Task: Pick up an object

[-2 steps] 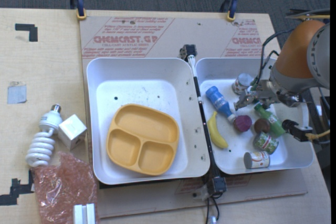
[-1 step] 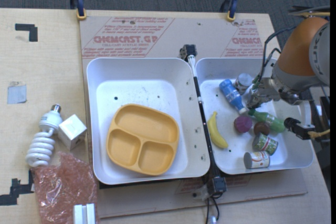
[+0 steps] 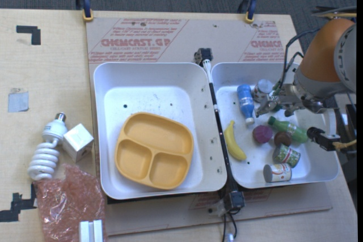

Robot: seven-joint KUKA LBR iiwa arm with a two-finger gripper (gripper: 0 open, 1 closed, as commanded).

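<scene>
The right bin holds a blue bottle, a banana, a purple round object, a green bottle, a brown ball, a green can and a white can lying on its side. My gripper hangs over the upper middle of this bin, just right of the blue bottle and above the green bottle's neck. A small grey-white object sits right behind it. I see nothing clearly held.
The left bin holds a yellow divided tray. On the bench to the left lie a spiral light bulb, a white cube and a pink mesh bag. The arm's grey body and cables overhang the right bin's right edge.
</scene>
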